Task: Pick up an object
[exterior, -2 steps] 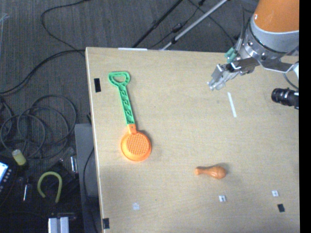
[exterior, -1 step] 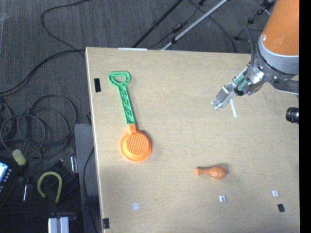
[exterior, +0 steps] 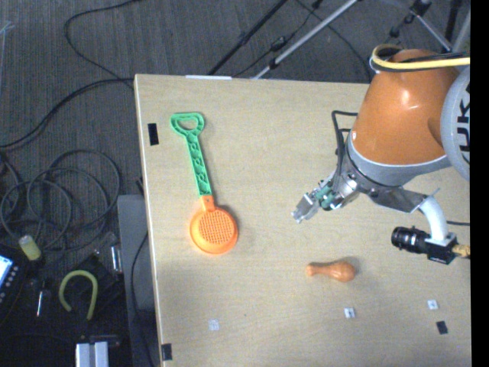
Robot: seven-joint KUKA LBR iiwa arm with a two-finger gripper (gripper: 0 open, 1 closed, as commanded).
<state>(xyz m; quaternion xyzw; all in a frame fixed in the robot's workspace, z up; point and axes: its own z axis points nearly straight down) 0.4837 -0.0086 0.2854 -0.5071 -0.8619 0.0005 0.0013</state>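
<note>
Overhead, hand [exterior: 304, 209] near strainer [exterior: 205, 189], pear-shaped piece [exterior: 332, 270].

The only lettering that can be made out stands on the pale grey curved housing of the arm [exterior: 461, 125] at the right edge of the camera view: large dark strokes that look like a "U" and the start of a "K", cut off by the edge of the picture. No full word can be read there. The small black and white square markers [exterior: 349, 312] on the light wooden bench top [exterior: 267, 128] are too small to show any sign or number.
</note>
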